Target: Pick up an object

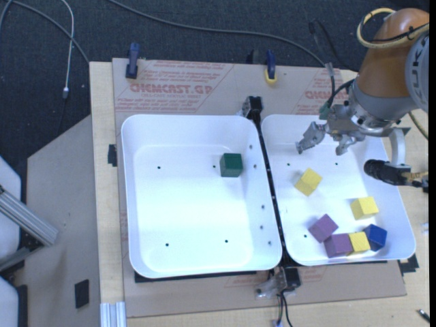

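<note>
Gripper hangs over the right bin, fingers apart and holding nothing, so it should drop straight onto the lone yellow cube below-left, square to its faces, clear of the corner cluster.

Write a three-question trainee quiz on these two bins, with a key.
1. True or false: the green block lies in the left bin.
2. How many yellow blocks lie in the right bin?
3. Which block lies nearest the gripper? A) blue block B) the lone yellow block C) green block

Key: 1 true. 2 three: the lone one, one farther right, one beside the blue block. 3 B.
</note>
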`<action>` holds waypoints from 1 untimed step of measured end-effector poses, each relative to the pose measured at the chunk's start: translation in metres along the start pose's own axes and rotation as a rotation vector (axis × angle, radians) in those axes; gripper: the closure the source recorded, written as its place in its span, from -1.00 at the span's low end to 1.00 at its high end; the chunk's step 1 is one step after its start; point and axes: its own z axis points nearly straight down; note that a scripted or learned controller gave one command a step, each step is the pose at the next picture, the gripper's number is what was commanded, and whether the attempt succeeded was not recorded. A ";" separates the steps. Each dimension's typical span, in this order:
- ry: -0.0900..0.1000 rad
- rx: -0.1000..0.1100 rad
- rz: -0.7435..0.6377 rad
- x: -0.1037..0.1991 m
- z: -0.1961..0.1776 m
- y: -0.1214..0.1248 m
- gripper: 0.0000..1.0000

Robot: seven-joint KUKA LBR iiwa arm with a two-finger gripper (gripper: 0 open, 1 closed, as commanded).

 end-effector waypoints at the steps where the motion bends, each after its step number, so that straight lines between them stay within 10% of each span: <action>1: -0.001 -0.010 -0.001 0.000 -0.005 0.002 -1.00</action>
